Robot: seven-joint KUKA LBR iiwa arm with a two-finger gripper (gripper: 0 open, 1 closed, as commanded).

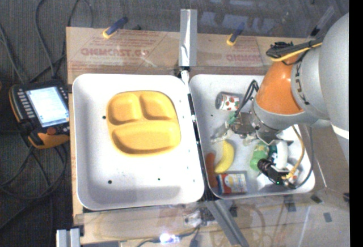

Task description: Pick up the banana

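The yellow banana (226, 157) lies in the right white bin (199, 105), near its front left, pointing front to back. My gripper (238, 128) hangs under the orange wrist band, just behind and to the right of the banana's far end. It looks close to the banana, but nothing shows between its parts. The arm's grey body covers the bin's right side.
Also in the right bin are a small printed can (228, 101) at the back, a red item (210, 162) left of the banana, a small box (232, 183) in front, and a green object (260, 156) to the right. The left bin (91, 183) holds a yellow divided tray (144, 122).
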